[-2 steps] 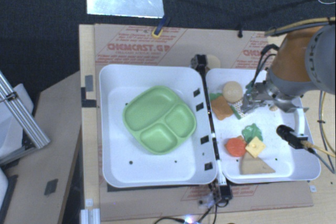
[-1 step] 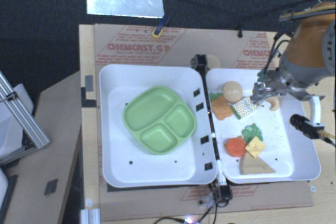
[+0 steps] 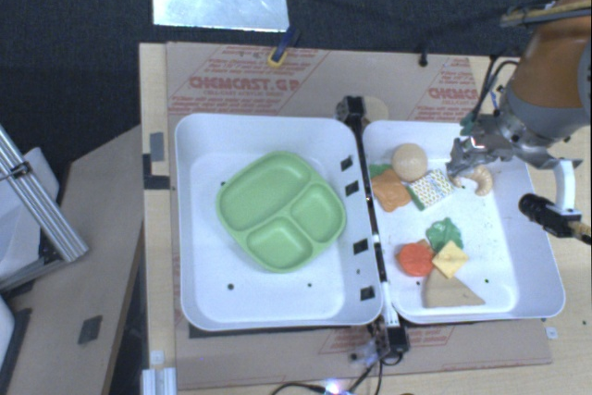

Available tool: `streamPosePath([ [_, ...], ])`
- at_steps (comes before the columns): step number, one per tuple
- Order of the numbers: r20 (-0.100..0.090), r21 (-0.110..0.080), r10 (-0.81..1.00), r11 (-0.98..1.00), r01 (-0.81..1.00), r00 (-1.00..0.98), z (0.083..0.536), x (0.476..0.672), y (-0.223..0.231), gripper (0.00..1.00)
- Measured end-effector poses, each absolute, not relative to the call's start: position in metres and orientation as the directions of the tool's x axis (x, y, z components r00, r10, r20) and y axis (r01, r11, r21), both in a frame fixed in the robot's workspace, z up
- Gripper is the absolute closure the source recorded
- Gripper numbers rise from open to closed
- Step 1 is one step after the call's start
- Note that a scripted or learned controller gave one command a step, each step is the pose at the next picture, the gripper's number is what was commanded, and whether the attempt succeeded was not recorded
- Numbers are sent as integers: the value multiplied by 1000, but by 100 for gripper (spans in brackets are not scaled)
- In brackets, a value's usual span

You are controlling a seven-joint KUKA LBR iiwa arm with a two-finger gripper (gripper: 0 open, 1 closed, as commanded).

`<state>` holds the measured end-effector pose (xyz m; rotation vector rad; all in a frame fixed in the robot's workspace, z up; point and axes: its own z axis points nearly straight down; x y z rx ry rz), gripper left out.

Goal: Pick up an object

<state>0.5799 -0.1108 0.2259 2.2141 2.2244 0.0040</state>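
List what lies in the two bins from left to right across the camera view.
Green divided plate → orange piece → red tomato-like piece → yellow block → curled tan piece, beside the gripper.

red "CHEMCAST GP" print, mirrored, on brown board under bins

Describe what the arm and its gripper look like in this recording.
The arm is rounded, with an orange band above a grey wrist section. Below it sits a metallic grey two-finger gripper with small bright reflective parts. A dark cable runs along the arm's left side, and a black cylindrical fitting projects beneath it.
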Motion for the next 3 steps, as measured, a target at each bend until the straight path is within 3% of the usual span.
streamPosePath([
  [2, 2, 0, 1000, 9, 1000, -9, 238, 543, -8, 100],
  [3, 2, -1, 1000, 9, 1000, -9, 218, 522, 41, 100],
])
